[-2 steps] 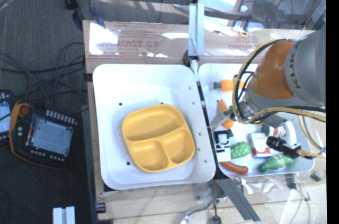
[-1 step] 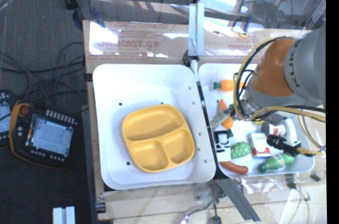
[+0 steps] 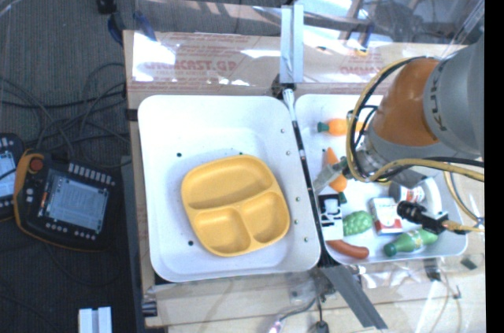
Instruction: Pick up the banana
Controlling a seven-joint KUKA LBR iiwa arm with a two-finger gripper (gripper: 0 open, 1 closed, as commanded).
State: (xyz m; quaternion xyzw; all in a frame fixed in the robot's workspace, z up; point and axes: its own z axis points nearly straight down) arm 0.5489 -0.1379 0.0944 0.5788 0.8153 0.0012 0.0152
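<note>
Banana: hidden, so its look, pose and resting place cannot be told

A grey arm with an orange band (image 3: 409,107) reaches from the right over the right-hand white bin (image 3: 457,245), above toy food: a carrot (image 3: 336,127), a sausage (image 3: 348,249), a green vegetable (image 3: 357,223) and a green bottle (image 3: 407,242). A yellow divided plate (image 3: 235,204) sits in the left bin (image 3: 157,166). A handheld controller (image 3: 59,197) lies on the floor.
</note>
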